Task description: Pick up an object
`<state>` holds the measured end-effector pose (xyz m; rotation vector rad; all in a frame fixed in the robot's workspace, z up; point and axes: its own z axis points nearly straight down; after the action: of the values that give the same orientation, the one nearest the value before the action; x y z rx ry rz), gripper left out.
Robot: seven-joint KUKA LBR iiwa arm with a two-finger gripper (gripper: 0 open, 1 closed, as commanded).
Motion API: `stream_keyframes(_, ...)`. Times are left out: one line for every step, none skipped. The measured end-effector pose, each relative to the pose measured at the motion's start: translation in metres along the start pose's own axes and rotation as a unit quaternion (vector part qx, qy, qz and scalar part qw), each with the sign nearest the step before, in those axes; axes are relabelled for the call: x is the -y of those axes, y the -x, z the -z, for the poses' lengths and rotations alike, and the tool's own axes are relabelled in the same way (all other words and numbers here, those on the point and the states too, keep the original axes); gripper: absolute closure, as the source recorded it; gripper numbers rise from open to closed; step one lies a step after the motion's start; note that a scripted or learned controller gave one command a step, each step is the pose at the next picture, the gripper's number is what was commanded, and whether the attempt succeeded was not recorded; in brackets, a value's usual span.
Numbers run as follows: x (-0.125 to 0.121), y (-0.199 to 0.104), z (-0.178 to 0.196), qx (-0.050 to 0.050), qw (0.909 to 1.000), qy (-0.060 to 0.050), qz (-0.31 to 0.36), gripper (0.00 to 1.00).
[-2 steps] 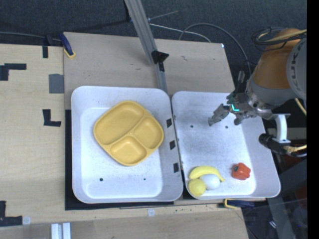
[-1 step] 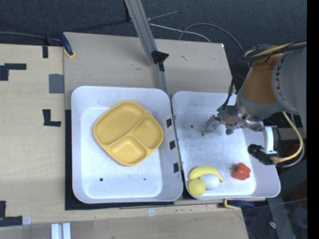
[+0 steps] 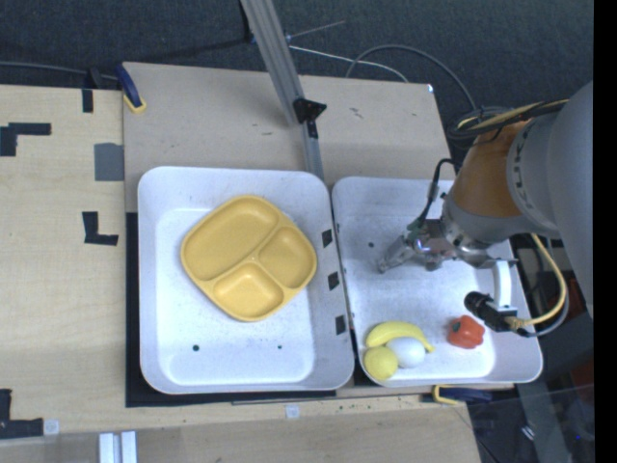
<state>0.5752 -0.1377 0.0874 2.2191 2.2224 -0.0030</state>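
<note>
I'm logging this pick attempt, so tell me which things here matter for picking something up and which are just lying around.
For the job: gripper; banana, yellow fruit, white ball, red toy, all in the right bin.

Lying about: yellow divided plate, left bin, metal pole.

A yellow banana (image 3: 398, 333), a yellow lemon (image 3: 380, 363) and a white egg-shaped object (image 3: 411, 353) are clustered, touching, at the near edge of the right bin (image 3: 386, 210). A red pepper (image 3: 466, 332) is located well apart, to their right.
</note>
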Motion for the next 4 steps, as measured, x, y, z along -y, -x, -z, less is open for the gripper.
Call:
stream_keyframes(0.0,-0.001,0.012,-0.001,1.0,0.0,0.001,1.0)
stream_keyframes(-0.005,0.002,0.074,0.0,1.0,0.003,0.0,1.0)
stream_keyframes(-0.005,0.002,0.138,0.0,1.0,0.003,0.0,1.0)
stream_keyframes(-0.006,0.002,0.19,0.0,1.0,0.003,0.0,1.0)
